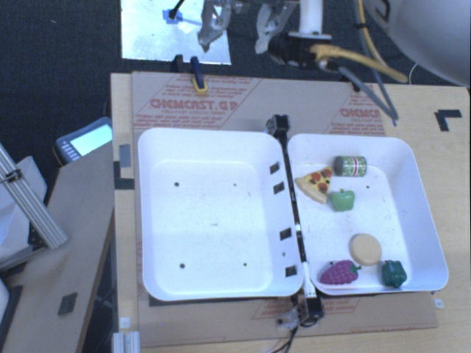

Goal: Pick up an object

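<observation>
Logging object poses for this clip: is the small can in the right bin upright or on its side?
On its side: the can lies lengthwise near the right bin's far wall.

Single fixed camera above bench, angled down, both bins (213, 142) framed.

Gripper (237, 29): two pale grey metallic fingers (211, 22), tapering toward the tips. Directly behind the jaws sits a white cylindrical section, then a black collar. A yellow cable (353, 56) and thin dark leads run back from the collar. Beyond it, a large light grey arm casing (423, 20) bears dark lettering.
</observation>
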`<state>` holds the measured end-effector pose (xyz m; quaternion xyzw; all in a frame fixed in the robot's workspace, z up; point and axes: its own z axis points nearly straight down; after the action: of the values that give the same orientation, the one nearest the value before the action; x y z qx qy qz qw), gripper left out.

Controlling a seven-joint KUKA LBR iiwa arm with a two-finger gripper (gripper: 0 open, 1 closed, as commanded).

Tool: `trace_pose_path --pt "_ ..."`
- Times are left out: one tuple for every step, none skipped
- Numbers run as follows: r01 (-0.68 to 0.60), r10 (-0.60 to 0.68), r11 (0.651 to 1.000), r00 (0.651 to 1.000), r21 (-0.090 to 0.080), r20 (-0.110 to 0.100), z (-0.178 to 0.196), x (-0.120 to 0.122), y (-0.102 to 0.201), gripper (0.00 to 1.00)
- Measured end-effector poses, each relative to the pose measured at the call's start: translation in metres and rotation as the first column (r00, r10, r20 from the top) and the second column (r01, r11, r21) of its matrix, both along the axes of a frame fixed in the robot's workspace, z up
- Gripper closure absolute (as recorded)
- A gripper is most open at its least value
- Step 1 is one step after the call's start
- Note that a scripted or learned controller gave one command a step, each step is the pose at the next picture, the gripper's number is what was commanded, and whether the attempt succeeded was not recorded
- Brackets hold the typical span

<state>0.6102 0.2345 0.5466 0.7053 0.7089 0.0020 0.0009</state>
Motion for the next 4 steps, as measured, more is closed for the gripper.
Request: trace_pose_path --pt "-0.003 0.003 1.000 1.000 0.001 0.003 0.012 0.000 0.000 1.00" --pt "-0.003 0.003 1.000 1.000 0.001 0.002 0.011 0.000 0.000 0.00" --pt "-0.006 0.006 1.000 1.000 0.002 0.005 0.023 0.000 0.000 1.00" --pt "-0.006 0.006 1.000 1.000 0.002 0.004 0.023 0.000 0.000 0.00"
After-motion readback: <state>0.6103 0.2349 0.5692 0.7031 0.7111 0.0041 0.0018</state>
